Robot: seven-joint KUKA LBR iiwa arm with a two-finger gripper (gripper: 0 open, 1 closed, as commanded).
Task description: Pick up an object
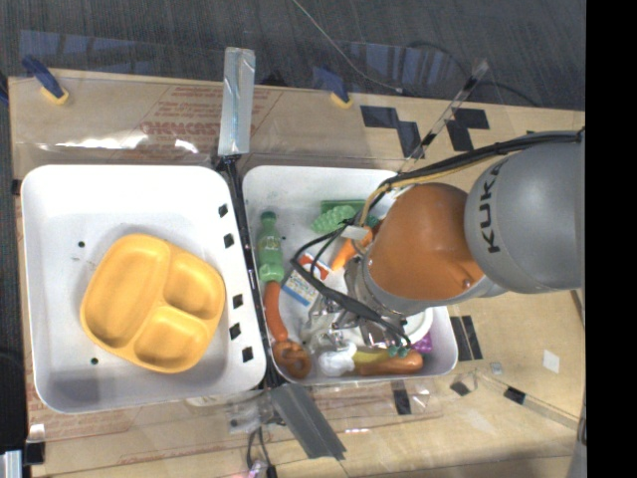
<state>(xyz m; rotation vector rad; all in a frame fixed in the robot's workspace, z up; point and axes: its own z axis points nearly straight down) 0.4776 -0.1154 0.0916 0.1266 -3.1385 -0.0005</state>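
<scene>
1. Toys [328,297] for picking are piled in the right bin [299,182], mostly its left and near parts.
2. Gripper [333,325] is down among the pile near the bin's middle. Metal parts show under the wrist, but I cannot tell its state or whether it has anything.
3. Green bottle [269,247] lies along the bin's left wall, cap toward the far side.
4. Orange carrot-like piece [274,312] lies just nearer than the bottle, along the same wall, ending at a brown round thing [292,359] in the near-left corner.
5. White and blue packet [299,289] sits between the bottle and the gripper.
6. Green leafy item [338,214] is at the far side of the bin, partly under the arm.
7. Red-orange long piece [393,362] lies along the near wall, a white lump [333,363] just left of it, a bit of purple [423,347] at the right.
8. Arm [478,232] comes in from the right, its orange band covering the right half of the bin.
9. Left bin [60,197] holds a yellow divided tray [151,302], three sections, roughly centred.
10. Both bins sit side by side on a cardboard-covered bench [119,118].
</scene>
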